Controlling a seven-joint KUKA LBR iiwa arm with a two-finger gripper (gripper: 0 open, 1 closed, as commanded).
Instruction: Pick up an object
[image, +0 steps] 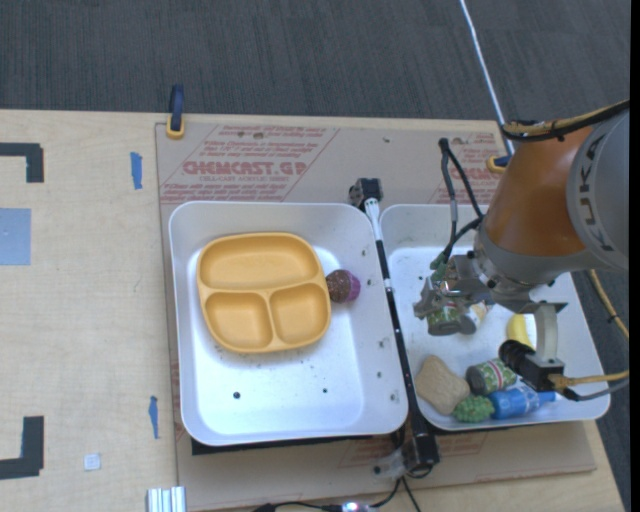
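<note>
My gripper (447, 303) hangs low over the middle of the right bin (410, 262), below the grey and orange arm (545, 205). A small grey-green shape lies right under it; I cannot tell whether it is an object or part of the gripper. In the near part of this bin lie a tan bread-like piece (440, 381), a green lumpy item (473, 408), a blue item (516, 402), a small green can (489, 377) and a yellow banana-like piece (519, 328). In the left bin a purple ball (343, 286) rests against a yellow divided plate (264, 291).
The left bin (290, 400) has bare white floor in front of the plate. A black cable (382, 262) runs along the rim between the two bins. A black cable and connector (525, 365) cross the right bin's near right side.
</note>
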